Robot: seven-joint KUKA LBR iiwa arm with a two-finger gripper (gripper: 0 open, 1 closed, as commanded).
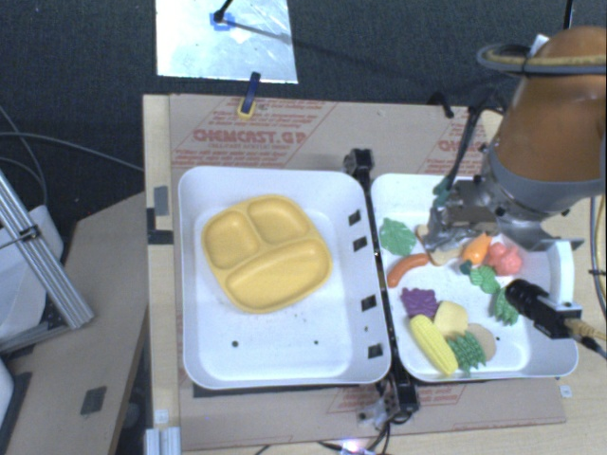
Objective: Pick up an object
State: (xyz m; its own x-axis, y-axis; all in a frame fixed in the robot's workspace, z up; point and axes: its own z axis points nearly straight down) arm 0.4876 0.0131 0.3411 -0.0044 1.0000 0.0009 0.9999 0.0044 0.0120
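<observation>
Bench (109, 254) seen from above at a slant, carrying two shallow white bins side by side on a brown printed board (313, 133).

The left bin (218, 344) holds one thing: a yellow divided plate (267, 252) with three compartments, lying flat near the bin's middle.

The right bin (410, 192) holds eleven toy foods. At its left edge are one leafy green piece (397, 236), and below it one reddish-orange sausage (408, 268). Further down come one bunch of purple grapes (419, 301), one ear of yellow corn (432, 345), one pale yellow lump (452, 317), one small dark green piece (467, 350) and one tan round piece (485, 337). Toward the right are one orange carrot (475, 249), one pink piece (507, 260) and two more green sprigs, the upper (484, 278) and the lower (504, 307).

One grey arm with an orange band (560, 93) reaches in from the right. Its gripper (441, 235) is low over the upper left part of the right bin, between the leafy green piece and the carrot, just above the sausage. Whether the gripper is open or shut on anything cannot be told from this angle.
</observation>
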